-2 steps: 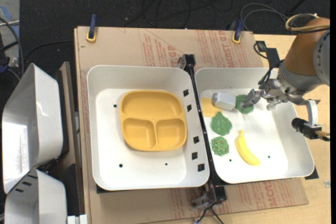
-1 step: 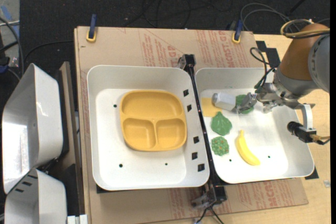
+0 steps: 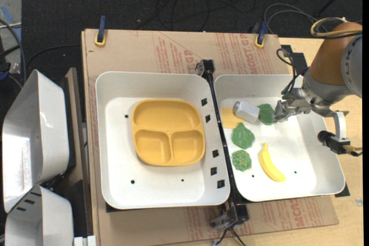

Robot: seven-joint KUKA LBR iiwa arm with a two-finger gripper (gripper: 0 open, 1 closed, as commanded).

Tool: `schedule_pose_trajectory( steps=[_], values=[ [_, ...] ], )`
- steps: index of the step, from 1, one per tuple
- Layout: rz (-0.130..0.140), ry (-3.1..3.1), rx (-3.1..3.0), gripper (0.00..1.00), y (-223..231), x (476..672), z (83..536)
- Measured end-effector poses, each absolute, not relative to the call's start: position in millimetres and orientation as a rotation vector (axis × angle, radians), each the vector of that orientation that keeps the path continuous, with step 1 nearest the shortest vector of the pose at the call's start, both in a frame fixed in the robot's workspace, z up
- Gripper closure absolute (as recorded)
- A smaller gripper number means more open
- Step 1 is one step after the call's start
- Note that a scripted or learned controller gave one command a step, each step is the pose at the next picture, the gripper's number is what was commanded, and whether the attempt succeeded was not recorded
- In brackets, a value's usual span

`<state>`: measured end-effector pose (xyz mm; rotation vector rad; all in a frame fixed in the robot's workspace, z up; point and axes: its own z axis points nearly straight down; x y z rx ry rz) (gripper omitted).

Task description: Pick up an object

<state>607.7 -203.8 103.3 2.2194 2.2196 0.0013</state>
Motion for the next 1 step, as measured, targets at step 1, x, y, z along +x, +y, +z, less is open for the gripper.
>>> schedule_pose_trajectory(
  steps=[1],
  values=[
    [0.005, 2.221, 2.212, 1.0, -198.2, 612.6, 165.7]
  ],
)
